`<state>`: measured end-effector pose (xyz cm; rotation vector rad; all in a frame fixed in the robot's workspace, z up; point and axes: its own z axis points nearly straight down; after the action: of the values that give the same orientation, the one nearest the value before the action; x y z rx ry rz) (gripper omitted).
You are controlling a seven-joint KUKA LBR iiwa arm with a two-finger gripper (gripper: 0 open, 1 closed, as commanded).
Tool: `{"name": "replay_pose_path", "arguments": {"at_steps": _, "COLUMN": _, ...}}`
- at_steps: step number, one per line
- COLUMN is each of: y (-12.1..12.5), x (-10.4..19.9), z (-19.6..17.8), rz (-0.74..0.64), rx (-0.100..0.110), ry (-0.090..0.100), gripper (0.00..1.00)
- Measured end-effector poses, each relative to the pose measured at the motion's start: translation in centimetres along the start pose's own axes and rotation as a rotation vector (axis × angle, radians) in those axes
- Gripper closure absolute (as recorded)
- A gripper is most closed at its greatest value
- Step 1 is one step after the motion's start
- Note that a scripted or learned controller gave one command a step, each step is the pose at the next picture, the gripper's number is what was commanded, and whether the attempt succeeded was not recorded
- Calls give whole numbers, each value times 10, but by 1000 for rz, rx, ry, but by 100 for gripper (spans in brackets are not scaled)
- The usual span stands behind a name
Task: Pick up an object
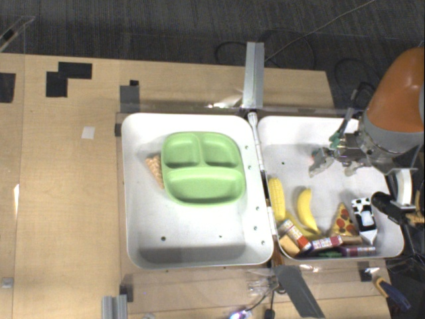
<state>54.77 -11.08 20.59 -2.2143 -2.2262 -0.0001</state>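
My gripper [333, 163] hangs over the upper middle of the right bin [292, 138], its two fingers spread apart with nothing between them. Below it, toward the bin's front, lie a yellow banana [305, 209] and an ear of corn [276, 200] against the left wall. A pizza slice [342, 219] and a black-and-white item [364, 218] sit at the front right. A brown block [289, 235] and a red, marker-like stick [327, 244] lie along the front wall. The gripper is apart from all of them.
The left bin [143, 231] holds a green divided plate [202, 167] with a tan waffle-like piece [154, 170] sticking out at its left edge. A metal post [254, 75] stands behind the wall between the bins. The arm's orange band [402, 95] is at the right.
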Motion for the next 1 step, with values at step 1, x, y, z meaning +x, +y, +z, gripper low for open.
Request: {"name": "replay_pose_path", "arguments": {"at_steps": 1, "y": -37, "x": -1, "z": 102, "rz": -202, "rx": 1, "ry": 0, "gripper": 0}}
